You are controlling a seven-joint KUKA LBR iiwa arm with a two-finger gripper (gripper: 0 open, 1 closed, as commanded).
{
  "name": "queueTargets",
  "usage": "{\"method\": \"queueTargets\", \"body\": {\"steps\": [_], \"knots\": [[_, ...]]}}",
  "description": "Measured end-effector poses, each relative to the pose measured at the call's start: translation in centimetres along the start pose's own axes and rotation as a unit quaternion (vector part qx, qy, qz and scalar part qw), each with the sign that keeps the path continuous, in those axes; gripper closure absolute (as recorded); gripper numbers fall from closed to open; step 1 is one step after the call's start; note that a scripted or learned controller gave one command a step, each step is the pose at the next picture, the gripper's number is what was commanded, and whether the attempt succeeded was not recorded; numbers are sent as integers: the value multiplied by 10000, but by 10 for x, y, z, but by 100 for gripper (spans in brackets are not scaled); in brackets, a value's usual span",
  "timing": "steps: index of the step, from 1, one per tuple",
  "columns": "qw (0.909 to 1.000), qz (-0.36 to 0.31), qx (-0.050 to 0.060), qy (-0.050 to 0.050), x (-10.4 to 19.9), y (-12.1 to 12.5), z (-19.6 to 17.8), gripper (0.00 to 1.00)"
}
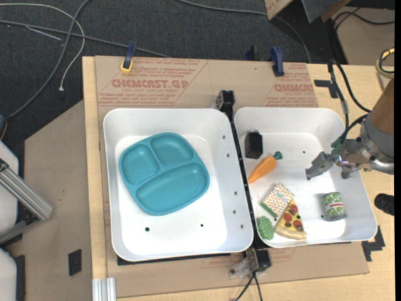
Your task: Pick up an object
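pizza slice (291,223) lies nearest the camera, flat on the floor of the right bin (299,116), close against its front wall. taking that slice as the landmark: a green leafy piece (265,227) touches its left side, and a patterned cracker-like square (277,199) overlaps its upper edge. to the right of the slice, apart from it, a small green can (333,206) stands alone near the bin's right wall. beyond the slice and slightly left, a toy carrot (262,168) lies at a slant with its green top pointing away from the slice. further back again, a black block (253,145) sits near the wall between the bins.

gripper (322,165) hangs over the right bin, beyond and to the right of the slice, just behind the can. it is low over bare floor, with nothing visibly between its fingers; whether they are spread or closed i cannot tell at this size. its spot suggests the can is the likeliest target, being the closest item and free on all sides, whereas the slice, cracker and leaf are bunched together and lie flat, harder to pinch.

far to the left of the slice, the left bin (125,231) holds a blue divided plate (164,172), tilted askew, with its compartments bare.
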State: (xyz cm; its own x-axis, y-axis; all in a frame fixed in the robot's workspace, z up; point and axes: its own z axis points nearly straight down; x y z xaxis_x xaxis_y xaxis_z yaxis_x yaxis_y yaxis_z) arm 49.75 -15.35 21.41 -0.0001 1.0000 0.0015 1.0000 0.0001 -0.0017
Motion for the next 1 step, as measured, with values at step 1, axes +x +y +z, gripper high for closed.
{"method": "queueTargets", "body": {"steps": [1], "knots": [[10000,0,-1,0,0,0,0,0]]}}
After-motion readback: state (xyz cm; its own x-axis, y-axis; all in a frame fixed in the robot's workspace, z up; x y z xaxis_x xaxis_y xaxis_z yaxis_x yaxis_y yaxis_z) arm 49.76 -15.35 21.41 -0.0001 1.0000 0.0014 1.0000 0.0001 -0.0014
